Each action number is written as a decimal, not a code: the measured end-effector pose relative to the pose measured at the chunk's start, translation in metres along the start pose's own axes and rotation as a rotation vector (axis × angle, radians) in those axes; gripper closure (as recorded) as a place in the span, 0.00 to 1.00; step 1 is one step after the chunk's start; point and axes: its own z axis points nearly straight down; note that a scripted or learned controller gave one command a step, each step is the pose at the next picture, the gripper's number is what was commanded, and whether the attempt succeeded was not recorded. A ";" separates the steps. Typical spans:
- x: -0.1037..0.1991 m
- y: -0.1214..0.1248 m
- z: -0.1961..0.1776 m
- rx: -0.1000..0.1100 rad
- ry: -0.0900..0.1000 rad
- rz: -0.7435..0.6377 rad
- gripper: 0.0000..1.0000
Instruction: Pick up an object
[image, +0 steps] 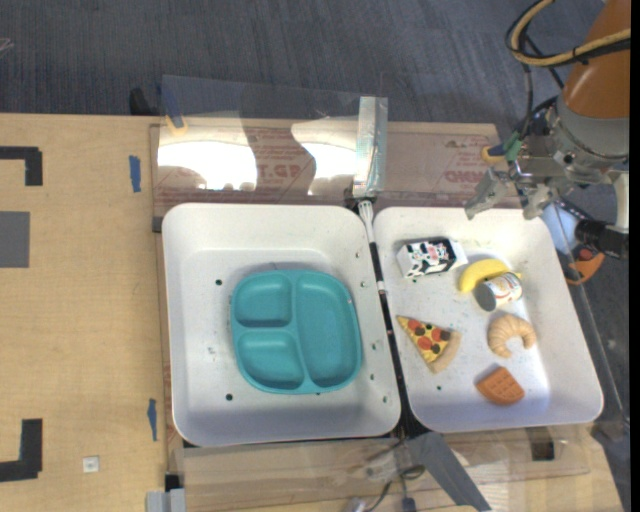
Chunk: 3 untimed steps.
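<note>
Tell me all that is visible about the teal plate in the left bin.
The teal plate is a rounded rectangle of smooth plastic-looking material, divided into three compartments: two smaller on its left side, one long on its right. It lies flat, face up, near the middle of the left bin, slightly turned. It touches nothing besides the bin floor.

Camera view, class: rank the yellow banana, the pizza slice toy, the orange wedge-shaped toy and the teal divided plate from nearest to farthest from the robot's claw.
Measured from the claw at the right bin's far edge:
1. Yellow banana, upper part of the right bin.
2. Pizza slice toy, middle of the right bin, toward its left side.
3. Orange wedge-shaped toy, near edge of the right bin.
4. Teal divided plate, in the left bin.
</note>
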 end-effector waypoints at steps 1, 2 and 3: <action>0.029 -0.062 0.026 0.001 0.000 -0.185 0.00; -0.027 -0.126 0.077 0.003 0.000 -0.410 0.00; -0.076 -0.095 0.187 -0.007 -0.003 -0.234 0.00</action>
